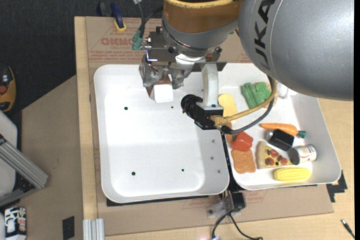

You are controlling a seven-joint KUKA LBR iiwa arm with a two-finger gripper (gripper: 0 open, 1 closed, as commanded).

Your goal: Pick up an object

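gripper (pixel 160 85) over left bin (pixel 112 121), far side | white block (pixel 163 93) between fingers, seemingly gripped, view partly blocked | lift straight up slowly, keep squeeze steady, clear the bin wall

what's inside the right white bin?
Right white bin: green toy, yellow piece, carrot, red block, pizza slice, corn cob. The grey arm covers its far corner.
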